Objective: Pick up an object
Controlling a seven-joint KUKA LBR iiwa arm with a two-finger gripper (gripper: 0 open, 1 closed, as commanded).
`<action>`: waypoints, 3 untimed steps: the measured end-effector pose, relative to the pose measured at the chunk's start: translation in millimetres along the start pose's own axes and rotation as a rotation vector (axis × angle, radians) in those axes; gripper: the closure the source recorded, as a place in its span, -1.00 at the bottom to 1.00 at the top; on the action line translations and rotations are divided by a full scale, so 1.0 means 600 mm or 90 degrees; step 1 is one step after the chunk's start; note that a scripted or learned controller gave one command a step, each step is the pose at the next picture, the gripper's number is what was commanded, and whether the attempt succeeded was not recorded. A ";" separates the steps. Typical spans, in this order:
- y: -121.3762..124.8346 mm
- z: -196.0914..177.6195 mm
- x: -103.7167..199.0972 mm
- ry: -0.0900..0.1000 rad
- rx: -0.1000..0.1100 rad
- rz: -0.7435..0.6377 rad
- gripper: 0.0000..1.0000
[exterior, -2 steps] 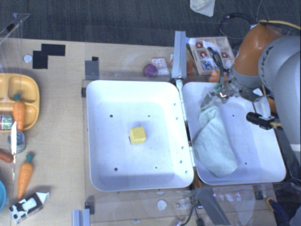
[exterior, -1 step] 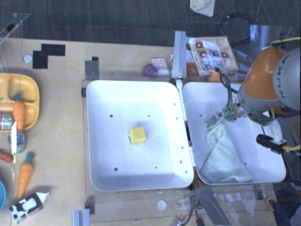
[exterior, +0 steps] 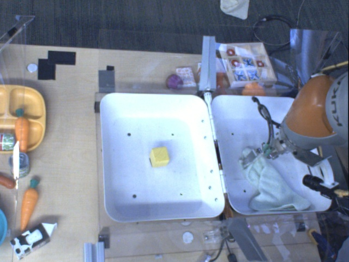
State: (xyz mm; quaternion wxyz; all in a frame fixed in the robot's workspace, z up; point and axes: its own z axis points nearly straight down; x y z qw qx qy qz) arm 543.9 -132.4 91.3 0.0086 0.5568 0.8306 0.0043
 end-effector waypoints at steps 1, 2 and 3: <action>0.011 -0.001 0.030 -0.002 -0.001 -0.098 -1.00; -0.018 -0.001 0.076 -0.001 -0.002 0.020 -1.00; -0.011 -0.023 0.074 -0.005 -0.009 0.019 1.00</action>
